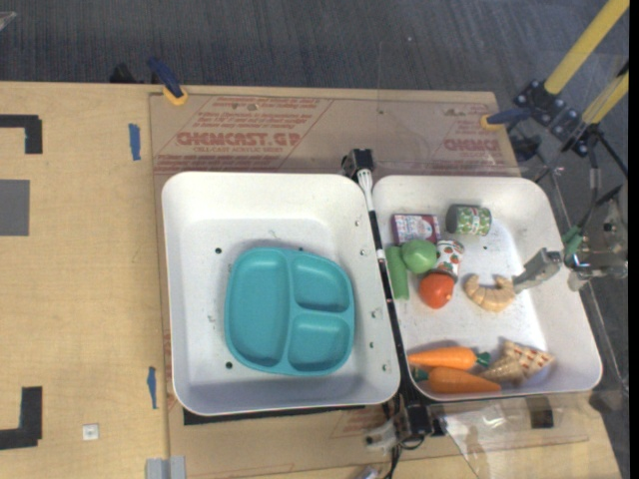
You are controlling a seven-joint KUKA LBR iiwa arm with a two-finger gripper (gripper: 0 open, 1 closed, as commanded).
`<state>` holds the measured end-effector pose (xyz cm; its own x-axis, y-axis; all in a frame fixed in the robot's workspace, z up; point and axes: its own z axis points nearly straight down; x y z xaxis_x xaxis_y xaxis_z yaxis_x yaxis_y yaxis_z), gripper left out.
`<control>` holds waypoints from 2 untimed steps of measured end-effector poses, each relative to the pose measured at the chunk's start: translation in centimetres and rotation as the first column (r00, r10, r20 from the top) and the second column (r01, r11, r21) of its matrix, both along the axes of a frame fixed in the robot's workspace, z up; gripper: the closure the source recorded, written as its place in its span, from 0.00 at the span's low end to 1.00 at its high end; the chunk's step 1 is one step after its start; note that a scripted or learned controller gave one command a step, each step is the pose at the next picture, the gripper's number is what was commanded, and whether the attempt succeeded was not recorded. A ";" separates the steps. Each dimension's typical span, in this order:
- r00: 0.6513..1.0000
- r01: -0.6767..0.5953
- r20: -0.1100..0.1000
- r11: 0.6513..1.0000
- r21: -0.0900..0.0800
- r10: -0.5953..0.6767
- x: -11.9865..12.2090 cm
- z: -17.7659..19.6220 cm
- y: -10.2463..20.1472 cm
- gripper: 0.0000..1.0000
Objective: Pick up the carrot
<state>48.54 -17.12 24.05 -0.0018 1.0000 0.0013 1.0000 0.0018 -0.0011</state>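
bench: tan board [80,297] with two shallow white bins side by side on it.
left bin: white [190,297], holding a teal divided plate [290,310] near its middle.
right bin: white [559,317], holding the toy food.
carrot: two orange carrots lie along the right bin's 6 o'clock edge, touching each other; the upper one [443,357] is just above the lower one [461,381], both lying roughly flat, left to right.
neighbours of the carrots: a tan cone-like pastry [519,360] at their 3 o'clock, touching or nearly so.
bin centre: a red tomato [435,289], with a green piece [411,259] at its 11 o'clock and a croissant [488,292] at its 3 o'clock.
bin top: a purple packet [414,228] and a small green can [467,220] toward 12 o'clock.
gripper: [539,267] reaching in from 3 o'clock, over the right bin, just beside the croissant's right end and well apart from the carrots.
fingers: cannot tell how far open they are; nothing is seen between them.
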 end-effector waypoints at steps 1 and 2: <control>0.993 0.122 0.007 0.993 -0.003 -0.122 -0.1 -14.4 2.1 0.00; 0.991 -0.133 0.012 0.991 -0.008 0.133 -0.2 -15.1 5.1 0.00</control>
